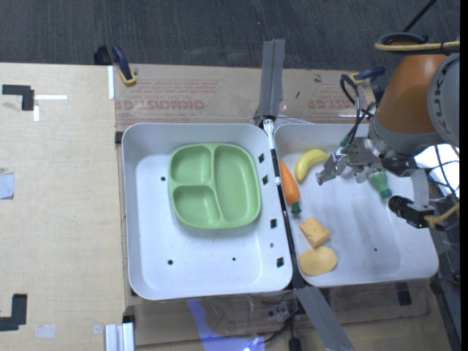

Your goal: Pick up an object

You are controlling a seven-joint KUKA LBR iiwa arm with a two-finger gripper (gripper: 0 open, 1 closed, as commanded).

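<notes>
Two shallow white bins side by side on wooden worktop (58, 218). Left white bin (146, 269): pale green three-compartment plastic plate (215, 186), roughly centre, nothing else with it. Right white bin (387, 262): yellow plastic banana (310, 162) near back left corner; orange plastic carrot with green tip (289, 186) lying along left wall, just beside divider; tan cube-shaped block (315, 232) front left; flat yellow-orange rounded piece (318, 260) just in front of cube, near front wall. Small green object (381, 184) partly hidden under wrist, shape unclear.

Grey arm with orange band (409, 93) entering from right, over back half of right bin. Pincer (333, 168) low over bin, just right of banana, apparently apart from it. Dark finger linkages splayed out, but open or closed: cannot tell; nothing seen between them. Cables and wrist hardware blocking view of bin floor behind pincer.

Carrot, cube and rounded piece well clear of pincer, toward front left. Grey upright post (272, 79) at back between bins. Blue clamp (121, 63) at worktop's back edge.
</notes>
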